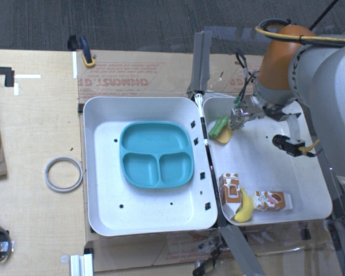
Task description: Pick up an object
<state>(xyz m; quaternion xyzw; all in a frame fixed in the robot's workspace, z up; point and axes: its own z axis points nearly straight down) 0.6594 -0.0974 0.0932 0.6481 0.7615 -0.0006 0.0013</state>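
Camera view: the hand (237, 118) is poised by the green and yellow soft toy (221, 130) in the right white bin (310, 209), its grip state cannot be told, and the toy should be straddled squarely before closure.

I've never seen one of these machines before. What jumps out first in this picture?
The big grey robot arm with an orange band reaches in from the right, its gripper low over the right white bin, beside a green and yellow object. In the left white bin lies a turquoise divided plastic plate. Near the right bin's front edge are a yellow banana and two small brown-and-white packets.
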